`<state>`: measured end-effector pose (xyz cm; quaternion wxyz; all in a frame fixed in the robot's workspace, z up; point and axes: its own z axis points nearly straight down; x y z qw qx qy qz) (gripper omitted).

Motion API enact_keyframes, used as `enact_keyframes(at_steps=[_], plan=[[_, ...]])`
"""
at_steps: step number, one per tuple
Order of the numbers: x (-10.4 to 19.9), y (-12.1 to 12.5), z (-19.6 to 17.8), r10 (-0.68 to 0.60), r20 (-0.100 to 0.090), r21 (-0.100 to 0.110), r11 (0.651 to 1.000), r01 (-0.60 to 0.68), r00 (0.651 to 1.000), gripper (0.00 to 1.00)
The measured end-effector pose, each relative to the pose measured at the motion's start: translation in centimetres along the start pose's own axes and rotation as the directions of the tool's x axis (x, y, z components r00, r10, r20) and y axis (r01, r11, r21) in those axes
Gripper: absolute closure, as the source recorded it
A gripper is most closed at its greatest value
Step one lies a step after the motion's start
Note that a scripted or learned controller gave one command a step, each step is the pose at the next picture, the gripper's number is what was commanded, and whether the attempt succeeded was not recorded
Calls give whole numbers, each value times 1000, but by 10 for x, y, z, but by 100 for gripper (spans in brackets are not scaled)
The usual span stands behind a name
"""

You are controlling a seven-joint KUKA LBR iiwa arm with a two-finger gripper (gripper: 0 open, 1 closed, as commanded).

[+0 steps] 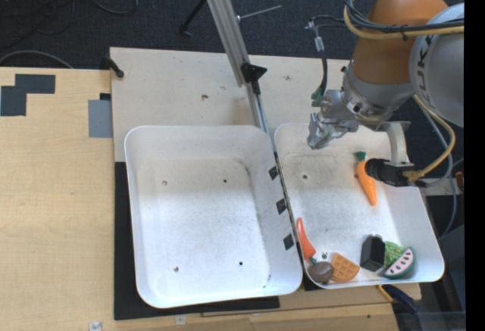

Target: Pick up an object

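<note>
My gripper [318, 136] hangs over the far edge of the right bin [424, 235], near its back left corner, with nothing visible between its fingers. An orange toy carrot [366, 180] with a green top lies in the right bin, to the right of and nearer than the gripper. Along the bin's left wall lies a red chili pepper [305, 238]. At the near edge sit a brown round piece [323, 272], a waffle-like orange piece [344, 268], a black block [372, 252], a green leafy piece [392, 252] and a watermelon slice [400, 263].
The left bin [151, 170] stands beside the right one, with black clips along the shared divider [279, 204]. A slanted metal post [227, 26] rises behind the bins. Cables and a black connector [394, 172] hang by the arm at the right.
</note>
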<state>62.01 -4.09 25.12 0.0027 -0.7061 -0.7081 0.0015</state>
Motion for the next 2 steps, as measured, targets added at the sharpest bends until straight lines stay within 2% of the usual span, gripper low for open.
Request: enact_keyframes(at_steps=[1, 2], plan=[[52, -25, 14, -1, 0, 1, 1000, 1, 1000, 100], [91, -47, 9, -1, 0, 0, 1000, 1, 1000, 100]])
